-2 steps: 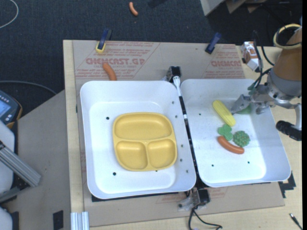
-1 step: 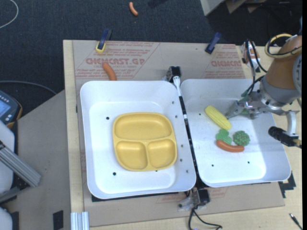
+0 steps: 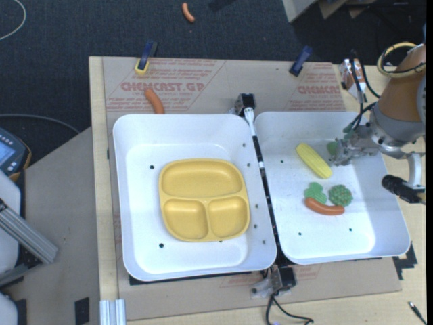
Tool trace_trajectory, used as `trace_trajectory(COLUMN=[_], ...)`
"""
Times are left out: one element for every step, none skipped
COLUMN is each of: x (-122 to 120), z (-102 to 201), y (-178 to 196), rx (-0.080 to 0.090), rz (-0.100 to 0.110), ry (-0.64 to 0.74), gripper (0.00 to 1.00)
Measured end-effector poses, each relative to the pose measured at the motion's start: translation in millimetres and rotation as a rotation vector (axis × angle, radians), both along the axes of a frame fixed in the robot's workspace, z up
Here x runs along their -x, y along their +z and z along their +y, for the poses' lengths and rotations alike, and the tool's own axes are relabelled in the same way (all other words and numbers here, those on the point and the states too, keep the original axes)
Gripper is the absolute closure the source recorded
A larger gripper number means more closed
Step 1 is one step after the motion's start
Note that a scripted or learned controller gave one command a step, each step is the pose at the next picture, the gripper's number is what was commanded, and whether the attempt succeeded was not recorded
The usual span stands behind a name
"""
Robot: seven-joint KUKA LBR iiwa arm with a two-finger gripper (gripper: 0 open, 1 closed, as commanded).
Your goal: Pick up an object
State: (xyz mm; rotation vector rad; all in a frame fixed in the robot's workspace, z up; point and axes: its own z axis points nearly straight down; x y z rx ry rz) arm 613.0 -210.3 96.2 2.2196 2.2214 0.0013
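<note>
In the right bin (image 3: 358, 246) lie a yellow corn cob (image 3: 314, 160), a green broccoli piece (image 3: 340, 196), a smaller green leafy piece (image 3: 313, 191) and a red-orange sausage (image 3: 325, 208). My gripper (image 3: 340, 153) reaches in from the right and hangs low over the bin's upper right part, just right of the corn cob's far end. A small greenish patch shows at the gripper's tip; what it is I cannot make out. The sausage and the two green pieces sit close together below the corn.
The left bin (image 3: 132, 181) holds a yellow three-compartment tray (image 3: 203, 198). An orange sausage (image 3: 155, 101) lies on the cardboard behind the left bin, and another (image 3: 188, 12) lies on the dark floor. Clamps (image 3: 143, 58) grip the board's far edge.
</note>
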Motion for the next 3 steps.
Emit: trace_trajectory(x=[-5.0, -16.9, -18.2], z=[0.8, -1.0, -1.5], y=[44.3, 98.6, 131.6], rx=[0.003, 0.003, 0.003], rz=[-0.006, -0.007, -0.005], ry=[0.0, 0.0, 0.0], gripper=[1.0, 1.0, 1.0])
